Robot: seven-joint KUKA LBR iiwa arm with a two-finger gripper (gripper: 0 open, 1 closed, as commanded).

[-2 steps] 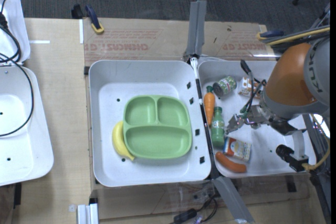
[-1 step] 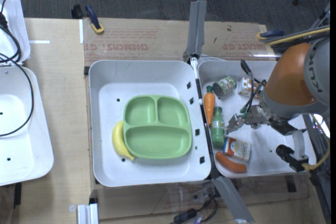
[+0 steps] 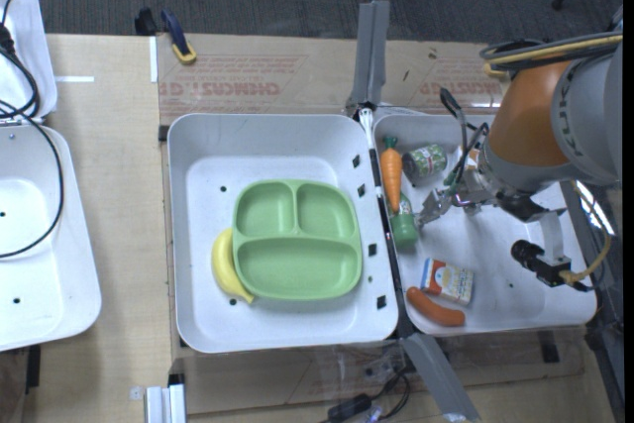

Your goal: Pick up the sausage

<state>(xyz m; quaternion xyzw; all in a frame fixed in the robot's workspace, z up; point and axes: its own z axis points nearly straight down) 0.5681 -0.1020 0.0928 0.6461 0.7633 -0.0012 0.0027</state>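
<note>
The sausage (image 3: 436, 308), reddish-orange and slightly curved, lies in the front left corner of the right bin (image 3: 515, 320). My gripper (image 3: 433, 207) hangs over the left middle of that bin, pointing toward the divider. It is well behind the sausage and apart from it, close to the leafy green end of a toy carrot (image 3: 392, 175). The view is too small to show how the gripper stands or whether anything is in it.
A small printed carton (image 3: 449, 280) lies just behind the sausage. A green-labelled can (image 3: 426, 160) rests at the back of the right bin. The left bin (image 3: 188, 213) holds a green divided plate (image 3: 297, 241) and a banana (image 3: 227, 267).
</note>
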